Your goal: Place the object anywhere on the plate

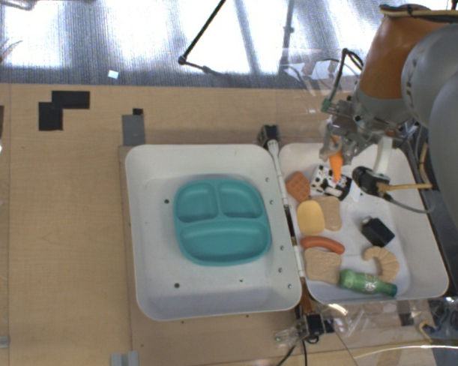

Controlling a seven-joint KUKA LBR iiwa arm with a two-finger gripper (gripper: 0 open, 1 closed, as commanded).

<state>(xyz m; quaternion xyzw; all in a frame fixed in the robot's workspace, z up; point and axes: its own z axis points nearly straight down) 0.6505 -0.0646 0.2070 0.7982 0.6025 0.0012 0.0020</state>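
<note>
The small orange carrot-shaped toy (336,166) hangs upright, long axis vertical, pinched between the two-finger gripper (337,158) closed fingers.

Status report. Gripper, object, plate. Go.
Gripper over right bin, shut on orange carrot piece, lifted above the other toys. Teal plate in left bin, nothing on it. Path across the divider looks open.

No text, number or brand could be read anywhere. The green bottle (367,282) in the right bin (435,272) perhaps bore a label, but it was too small and blurred to make out any letters.
</note>
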